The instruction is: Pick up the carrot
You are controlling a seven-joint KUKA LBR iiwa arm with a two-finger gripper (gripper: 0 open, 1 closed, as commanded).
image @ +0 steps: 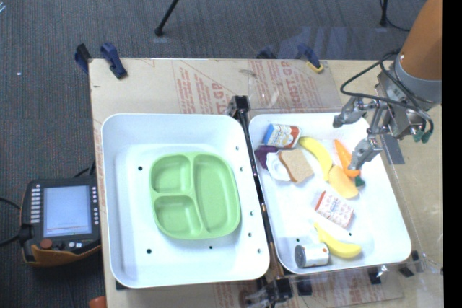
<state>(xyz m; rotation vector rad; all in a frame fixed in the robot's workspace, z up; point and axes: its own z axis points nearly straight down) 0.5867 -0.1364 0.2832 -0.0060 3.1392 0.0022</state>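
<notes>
Over in the left bin (115, 155) sits a green divided plate (195, 196). Right bin (401, 227) is crowded: the carrot (344, 157) lies near the 2 o'clock side, long axis running 11 to 5, squeezed between a banana (315, 151) and the far wall, so little room. Gripper (364, 153) hovers right at it, fingers spread, gripping nothing.

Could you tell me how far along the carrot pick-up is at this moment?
Done: the gripper is above the right bin, near the carrot. In hand: nothing visible between its open fingers. Left: the carrot lies in the bin beside a banana, so closing and lifting remain.
</notes>
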